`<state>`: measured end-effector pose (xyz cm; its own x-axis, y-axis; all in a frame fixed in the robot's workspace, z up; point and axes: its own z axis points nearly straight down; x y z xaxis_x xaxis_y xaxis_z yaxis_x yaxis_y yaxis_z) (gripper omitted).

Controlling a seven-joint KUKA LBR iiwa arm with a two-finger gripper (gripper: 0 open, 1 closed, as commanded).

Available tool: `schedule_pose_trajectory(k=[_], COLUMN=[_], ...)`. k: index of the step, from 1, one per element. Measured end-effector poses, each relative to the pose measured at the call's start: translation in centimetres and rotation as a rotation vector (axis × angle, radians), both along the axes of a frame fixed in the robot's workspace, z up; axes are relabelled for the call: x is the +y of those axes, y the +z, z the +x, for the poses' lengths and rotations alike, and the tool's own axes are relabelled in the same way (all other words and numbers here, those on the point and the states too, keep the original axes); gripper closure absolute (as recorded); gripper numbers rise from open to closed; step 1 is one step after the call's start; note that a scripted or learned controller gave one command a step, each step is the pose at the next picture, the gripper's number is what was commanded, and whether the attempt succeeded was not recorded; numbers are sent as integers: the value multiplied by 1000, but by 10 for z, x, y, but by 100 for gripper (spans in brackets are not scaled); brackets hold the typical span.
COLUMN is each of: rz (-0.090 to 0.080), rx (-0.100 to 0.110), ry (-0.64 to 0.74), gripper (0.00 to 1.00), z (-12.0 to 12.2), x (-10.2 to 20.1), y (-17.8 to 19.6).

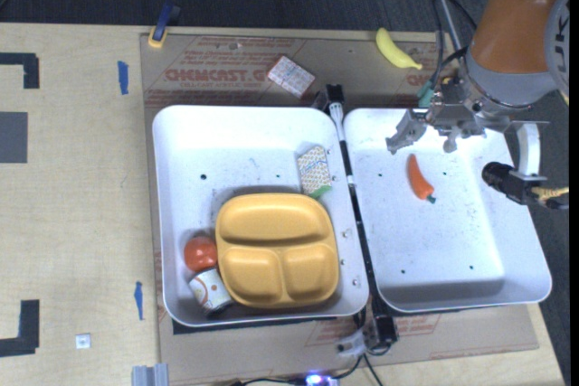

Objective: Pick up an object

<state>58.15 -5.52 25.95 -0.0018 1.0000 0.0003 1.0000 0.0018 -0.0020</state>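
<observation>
A: What is lying on the cardboard point(208, 59) along the frame's top?
B: 1 yellow banana point(396, 49) is lying upper right, 1 patterned packet point(290, 75) is sitting mid-top, 1 blue clamp point(163, 23) is sitting upper left.

A single fixed camera looks down at a slant from above the bench point(72, 194), far enough to take in both white bins point(172, 149), with the arm point(516, 23) entering from the right.

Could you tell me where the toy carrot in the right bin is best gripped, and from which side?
Grip the toy carrot across its orange middle, coming straight down from above. It lies flat and alone on the right bin floor, long axis running roughly top to bottom, so close across its narrow width.
</observation>
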Motion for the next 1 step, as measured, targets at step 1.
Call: schedule_pose_trajectory(k=[1], rz=[-1], rx=[-1], ry=[-2], gripper=[0], z=[-34], x=[-41], y=[-95])
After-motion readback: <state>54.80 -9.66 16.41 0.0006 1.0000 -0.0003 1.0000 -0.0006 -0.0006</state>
